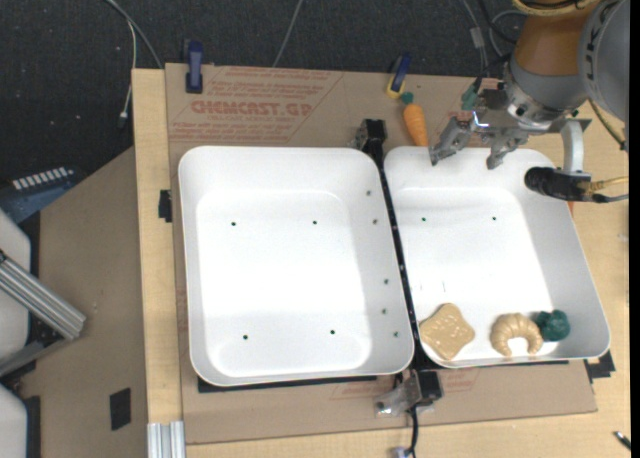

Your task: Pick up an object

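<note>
Approach step: gripper (468, 153) jaws apart and empty over right bin's (500, 246) far edge; croissant (517, 334), cracker (446, 331), green piece (552, 324) along near edge, so next move probably reaches there and descends.

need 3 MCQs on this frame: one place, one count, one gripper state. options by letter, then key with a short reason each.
1. Where does the croissant lie?
A. near edge of the right bin
B. middle of the left bin
C. on the cardboard outside both bins

2. How many objects lie in the right bin?
A. one
B. three
C. five

3. How is the gripper?
A. shut on the croissant
B. shut on the cracker
C. open, holding nothing

Key:
1 A: the croissant sits at the right bin's near edge, between the cracker and the green object.
2 B: cracker, croissant and green object, all along the near edge.
3 C: the fingers are spread apart over the bin's far edge, with nothing between them.
</note>
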Tool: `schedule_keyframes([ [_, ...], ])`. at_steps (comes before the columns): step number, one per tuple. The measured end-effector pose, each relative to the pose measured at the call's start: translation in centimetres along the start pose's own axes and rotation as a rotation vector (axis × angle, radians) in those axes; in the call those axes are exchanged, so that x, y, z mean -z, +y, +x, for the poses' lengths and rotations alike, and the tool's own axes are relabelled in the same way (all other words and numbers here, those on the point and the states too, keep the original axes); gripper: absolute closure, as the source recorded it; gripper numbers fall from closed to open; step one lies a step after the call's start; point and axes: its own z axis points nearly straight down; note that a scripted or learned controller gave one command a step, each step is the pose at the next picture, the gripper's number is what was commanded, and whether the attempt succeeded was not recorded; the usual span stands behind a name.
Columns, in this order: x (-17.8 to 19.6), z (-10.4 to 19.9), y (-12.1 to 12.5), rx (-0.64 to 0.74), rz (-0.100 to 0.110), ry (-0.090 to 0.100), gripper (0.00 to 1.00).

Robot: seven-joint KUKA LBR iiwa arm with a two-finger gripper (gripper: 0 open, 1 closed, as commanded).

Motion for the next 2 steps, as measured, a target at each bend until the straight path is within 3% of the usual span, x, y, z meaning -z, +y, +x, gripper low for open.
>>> schedule_keyframes([
  [1, -12.7, -3.0, 0.4, -0.002, 0.009, 0.001, 0.0],
  [2, -12.1, -3.8, -11.2, -0.004, 0.004, 0.0, 0.0],
])
